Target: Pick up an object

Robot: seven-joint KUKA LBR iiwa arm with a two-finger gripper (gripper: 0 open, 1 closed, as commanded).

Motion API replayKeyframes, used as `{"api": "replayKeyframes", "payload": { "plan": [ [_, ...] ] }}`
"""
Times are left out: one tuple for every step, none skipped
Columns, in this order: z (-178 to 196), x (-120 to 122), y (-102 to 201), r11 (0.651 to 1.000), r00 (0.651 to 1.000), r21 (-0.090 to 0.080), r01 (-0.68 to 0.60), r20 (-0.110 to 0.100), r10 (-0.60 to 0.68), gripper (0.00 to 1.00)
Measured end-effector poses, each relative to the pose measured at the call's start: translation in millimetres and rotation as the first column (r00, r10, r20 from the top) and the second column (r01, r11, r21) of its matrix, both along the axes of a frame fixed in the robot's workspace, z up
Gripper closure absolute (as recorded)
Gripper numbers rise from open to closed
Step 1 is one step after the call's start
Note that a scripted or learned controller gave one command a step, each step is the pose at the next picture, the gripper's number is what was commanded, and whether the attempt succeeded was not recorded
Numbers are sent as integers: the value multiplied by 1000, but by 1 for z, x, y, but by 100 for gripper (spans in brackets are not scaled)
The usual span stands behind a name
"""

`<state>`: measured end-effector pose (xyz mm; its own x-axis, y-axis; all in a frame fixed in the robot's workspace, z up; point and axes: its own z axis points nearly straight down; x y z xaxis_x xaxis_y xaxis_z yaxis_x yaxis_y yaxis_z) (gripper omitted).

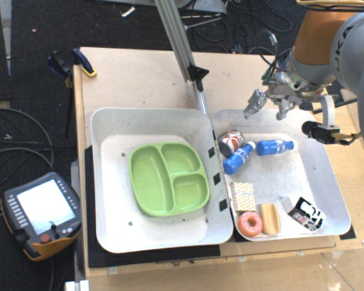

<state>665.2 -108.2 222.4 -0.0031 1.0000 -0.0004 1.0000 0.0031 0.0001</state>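
Camera view: claw [271, 106] spread apart, empty, above bin's [327, 162] far edge. Bottle [275, 146] lies just below it; light, rigid, slick, rolls. Grip mid-body, across its width.

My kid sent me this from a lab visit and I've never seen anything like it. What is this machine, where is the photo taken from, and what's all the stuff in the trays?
It is a robot arm, grey with an orange band, reaching in from the right. One fixed camera above the bench looks down at a slant. At the arm's end is its tool, two fingers spread apart with nothing between them, hovering over the far edge of the right bin. That bin holds two blue bottles, a red and white can, a waffle piece, a pink donut, a hot-dog bun and a small black and white item. The left bin holds a green divided plate.
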Motion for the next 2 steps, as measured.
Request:
{"api": "replayKeyframes", "payload": {
  "plan": [
    [0,0,0,1000,1000,0,0,0,0,0],
    [-44,-2,-4,1000,1000,-1,3,-4,-3,0]
  ]
}}
